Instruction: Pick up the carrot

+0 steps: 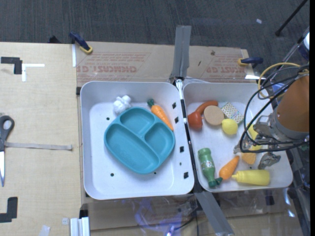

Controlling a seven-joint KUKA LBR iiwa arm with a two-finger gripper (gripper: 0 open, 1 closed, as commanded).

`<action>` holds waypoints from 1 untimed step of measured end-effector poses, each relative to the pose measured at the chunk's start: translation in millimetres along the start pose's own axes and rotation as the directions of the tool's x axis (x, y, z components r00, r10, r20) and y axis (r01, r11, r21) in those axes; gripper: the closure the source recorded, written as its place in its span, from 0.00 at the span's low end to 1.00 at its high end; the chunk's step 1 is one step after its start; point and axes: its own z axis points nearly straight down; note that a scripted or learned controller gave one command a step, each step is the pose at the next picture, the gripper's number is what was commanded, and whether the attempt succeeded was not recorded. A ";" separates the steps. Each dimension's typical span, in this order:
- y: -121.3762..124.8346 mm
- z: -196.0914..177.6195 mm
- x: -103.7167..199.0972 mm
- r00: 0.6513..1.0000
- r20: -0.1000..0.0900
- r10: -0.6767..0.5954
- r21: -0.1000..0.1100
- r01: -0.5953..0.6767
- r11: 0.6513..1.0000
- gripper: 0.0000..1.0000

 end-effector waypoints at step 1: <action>16.8 -12.5 -7.9 1.000 0.003 -0.012 0.008 0.012 1.000 0.00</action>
